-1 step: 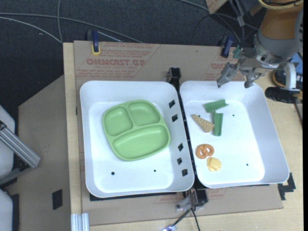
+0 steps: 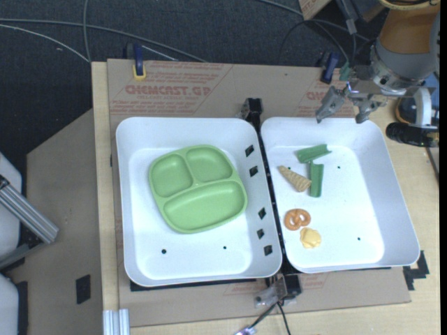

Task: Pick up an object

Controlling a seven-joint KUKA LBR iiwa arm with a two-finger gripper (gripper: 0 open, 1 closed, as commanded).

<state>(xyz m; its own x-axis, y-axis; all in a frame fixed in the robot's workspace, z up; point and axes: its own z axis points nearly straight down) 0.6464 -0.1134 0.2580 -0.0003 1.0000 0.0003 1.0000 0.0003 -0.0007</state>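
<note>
Arm point(image 2: 408, 26) upper right, hand point(image 2: 345, 112) open, empty

Grey arm point(image 2: 401, 54), orange band point(image 2: 408, 12) above the wrist, metal jaws, seemingly black cables alongside

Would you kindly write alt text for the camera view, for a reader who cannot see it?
The robot's hand hangs open over the far edge of the right bin, which holds two green sticks, a cone, a pretzel and a yellow piece. The left bin holds a green divided plate.
</note>
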